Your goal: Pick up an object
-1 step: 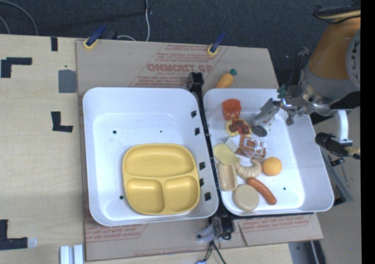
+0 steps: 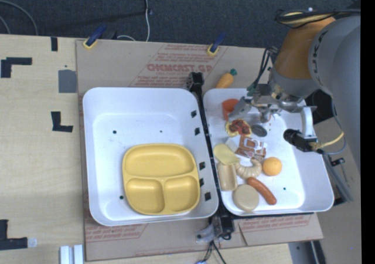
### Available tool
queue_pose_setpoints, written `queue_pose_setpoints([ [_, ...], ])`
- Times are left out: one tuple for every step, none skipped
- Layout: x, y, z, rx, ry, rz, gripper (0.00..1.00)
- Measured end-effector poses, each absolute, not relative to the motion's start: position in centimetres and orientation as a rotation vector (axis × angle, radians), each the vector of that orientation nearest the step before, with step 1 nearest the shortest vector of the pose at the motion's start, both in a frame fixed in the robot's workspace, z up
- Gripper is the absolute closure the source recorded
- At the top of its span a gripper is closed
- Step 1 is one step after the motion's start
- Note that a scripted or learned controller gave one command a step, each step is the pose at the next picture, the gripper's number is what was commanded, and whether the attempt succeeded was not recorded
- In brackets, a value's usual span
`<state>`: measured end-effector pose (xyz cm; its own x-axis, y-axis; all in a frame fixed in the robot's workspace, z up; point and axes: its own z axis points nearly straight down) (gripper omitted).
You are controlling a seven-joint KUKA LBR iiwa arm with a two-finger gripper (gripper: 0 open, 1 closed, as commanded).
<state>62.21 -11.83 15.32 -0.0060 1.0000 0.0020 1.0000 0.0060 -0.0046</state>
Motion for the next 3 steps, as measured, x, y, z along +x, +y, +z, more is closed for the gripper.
queue_pose_setpoints([
  [65.6,-10.8,8.1,-2.217,-2.223,0.003,0.00],
  [64.7,-10.5,8.4,-2.221,-2.222,0.003,0.00],
  [66.9,-11.9,8.4,-2.220,-2.224,0.000,0.00],
])
